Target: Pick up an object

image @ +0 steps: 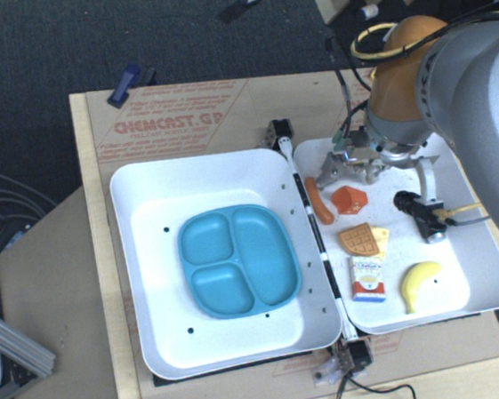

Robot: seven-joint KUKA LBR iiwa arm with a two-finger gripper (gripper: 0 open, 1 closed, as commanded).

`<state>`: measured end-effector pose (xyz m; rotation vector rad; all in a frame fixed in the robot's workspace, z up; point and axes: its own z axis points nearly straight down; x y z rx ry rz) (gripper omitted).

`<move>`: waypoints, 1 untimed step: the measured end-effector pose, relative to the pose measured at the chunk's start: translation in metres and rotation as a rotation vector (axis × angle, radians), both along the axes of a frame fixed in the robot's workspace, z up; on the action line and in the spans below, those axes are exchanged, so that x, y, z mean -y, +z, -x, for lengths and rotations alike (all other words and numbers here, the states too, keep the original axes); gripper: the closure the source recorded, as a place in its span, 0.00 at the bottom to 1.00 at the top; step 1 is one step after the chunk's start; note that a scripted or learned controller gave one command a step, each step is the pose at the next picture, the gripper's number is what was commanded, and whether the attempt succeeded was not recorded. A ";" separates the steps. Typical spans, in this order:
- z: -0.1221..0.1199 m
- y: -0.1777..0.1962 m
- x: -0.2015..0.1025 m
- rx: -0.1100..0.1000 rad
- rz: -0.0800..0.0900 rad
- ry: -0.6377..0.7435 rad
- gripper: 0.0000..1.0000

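Both bins white: left bin [148,250], right bin [471,258]. Plate [238,260] turquoise blue. Sausage [320,205] orange, wedge [350,199] red-orange, waffle [358,240] tan with grid pattern, carton [367,279] white with red base, banana [419,282] yellow. Arm [480,105] grey — orange band [406,78]. Bench board [178,122] tan — red lettering.

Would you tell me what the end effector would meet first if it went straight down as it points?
Most likely the orange-red block directly beneath the end effector, though depth is hard to judge.
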<state>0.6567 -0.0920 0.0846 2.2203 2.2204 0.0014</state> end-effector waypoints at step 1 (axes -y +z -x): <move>-0.001 0.011 0.000 0.003 0.001 0.001 1.00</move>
